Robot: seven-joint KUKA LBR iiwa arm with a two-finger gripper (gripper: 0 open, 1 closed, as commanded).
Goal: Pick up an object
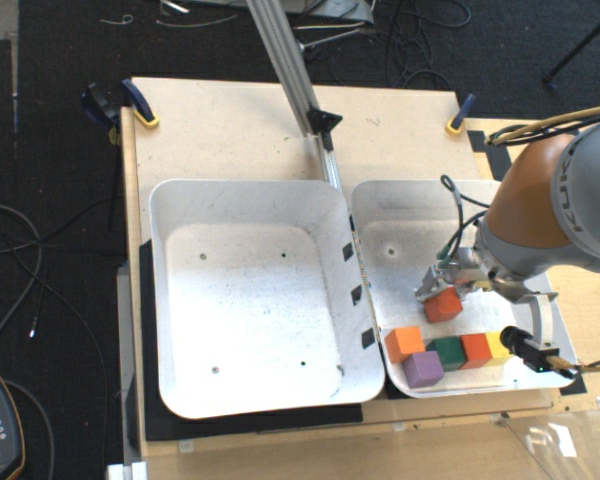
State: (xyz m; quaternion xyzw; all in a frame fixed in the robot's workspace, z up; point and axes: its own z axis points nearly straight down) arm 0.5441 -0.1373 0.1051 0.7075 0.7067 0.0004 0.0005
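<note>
Now the hand (442,290) grips a red block (443,307) between its fingers, above the right bin (400,230), near the orange (404,342), purple (423,368) and green (447,353) blocks along its front.

Gripper (439,290) over right bin (380,213), red-orange block (443,307) at its fingers, five blocks nearby.

Lab: clamped bench (230,138), floor cables (40,258)
</note>
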